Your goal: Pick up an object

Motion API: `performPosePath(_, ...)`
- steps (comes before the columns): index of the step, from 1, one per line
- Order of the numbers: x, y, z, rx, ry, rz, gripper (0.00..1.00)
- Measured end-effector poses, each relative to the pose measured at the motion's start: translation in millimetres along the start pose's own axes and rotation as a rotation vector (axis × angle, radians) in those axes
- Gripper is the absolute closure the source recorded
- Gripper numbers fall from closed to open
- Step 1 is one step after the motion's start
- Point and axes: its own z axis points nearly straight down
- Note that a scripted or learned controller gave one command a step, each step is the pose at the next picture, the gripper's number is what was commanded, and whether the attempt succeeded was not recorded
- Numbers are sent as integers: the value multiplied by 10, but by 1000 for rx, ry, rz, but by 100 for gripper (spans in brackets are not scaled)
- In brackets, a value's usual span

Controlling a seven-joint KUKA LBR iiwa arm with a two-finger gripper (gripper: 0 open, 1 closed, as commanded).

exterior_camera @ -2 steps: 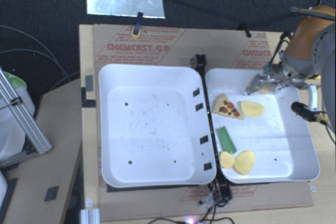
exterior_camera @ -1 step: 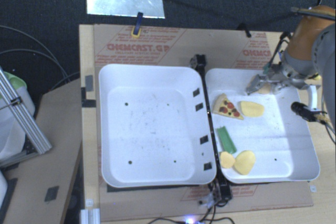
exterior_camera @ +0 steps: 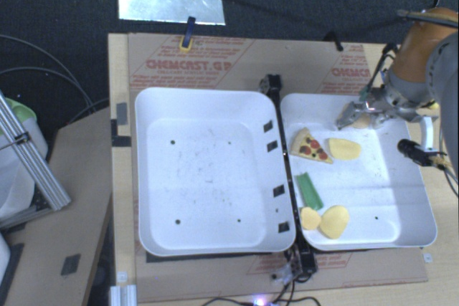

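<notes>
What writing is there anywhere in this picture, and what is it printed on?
"CHEMCAST GP", red, printed upside down on the brown sheet under the two white bins, near its upper left.
The same red print near the sheet's upper right is partly hidden and too blurred to read surely.
Nothing else is readable.

Below the jaws: a yellow pizza-slice toy with red dots, a plain pale-yellow rounded piece, a green flat strip.
</notes>
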Motion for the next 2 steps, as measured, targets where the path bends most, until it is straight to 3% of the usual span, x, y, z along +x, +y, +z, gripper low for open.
performPosePath(1,764,10,8,-2,3,-5,0)
performPosePath(2,441,2,0,-4,-1,5,0)
